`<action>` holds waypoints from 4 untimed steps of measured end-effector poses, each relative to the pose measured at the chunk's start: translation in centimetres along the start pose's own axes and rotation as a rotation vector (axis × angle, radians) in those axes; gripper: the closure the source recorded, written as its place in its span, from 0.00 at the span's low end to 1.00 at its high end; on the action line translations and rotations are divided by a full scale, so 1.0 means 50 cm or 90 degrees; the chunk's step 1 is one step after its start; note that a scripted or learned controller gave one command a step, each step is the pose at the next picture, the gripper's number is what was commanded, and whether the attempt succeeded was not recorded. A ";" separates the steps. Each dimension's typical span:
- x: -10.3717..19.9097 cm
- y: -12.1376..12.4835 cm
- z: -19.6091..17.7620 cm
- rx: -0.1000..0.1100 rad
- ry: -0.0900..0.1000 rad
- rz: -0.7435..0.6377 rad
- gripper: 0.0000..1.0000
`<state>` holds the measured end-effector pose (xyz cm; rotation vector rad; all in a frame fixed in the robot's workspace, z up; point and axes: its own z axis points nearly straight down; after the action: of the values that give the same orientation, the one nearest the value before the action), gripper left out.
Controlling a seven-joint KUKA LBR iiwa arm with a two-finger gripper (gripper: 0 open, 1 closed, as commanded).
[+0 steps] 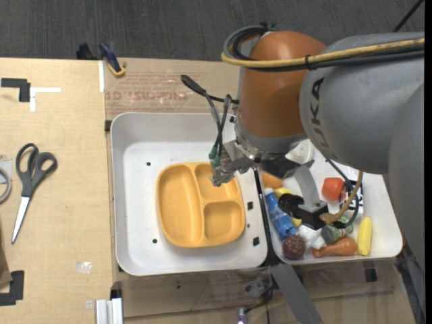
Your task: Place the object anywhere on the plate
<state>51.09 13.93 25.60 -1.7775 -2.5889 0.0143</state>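
Camera view, pincer (219, 175) at frame centre over the yellow plate's (200, 205) upper-right rim, fingers' gap impossible to tell, cluttered right bin (385, 245) lower right.

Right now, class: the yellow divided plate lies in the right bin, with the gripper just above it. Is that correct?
Not quite. The camera view shows the yellow divided plate in the left bin, not the right. The gripper is indeed just above it.
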 end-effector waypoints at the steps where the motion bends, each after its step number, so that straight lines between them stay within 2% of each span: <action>1: 0.000 0.000 0.000 0.000 0.000 0.000 0.00; 2: -0.072 -0.098 -0.080 -0.003 0.002 0.150 0.00; 3: -0.071 -0.098 -0.080 -0.003 0.002 0.150 0.00; 4: -0.073 -0.098 -0.096 -0.001 0.000 0.148 1.00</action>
<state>47.87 8.81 30.45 -2.0671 -2.3659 0.0132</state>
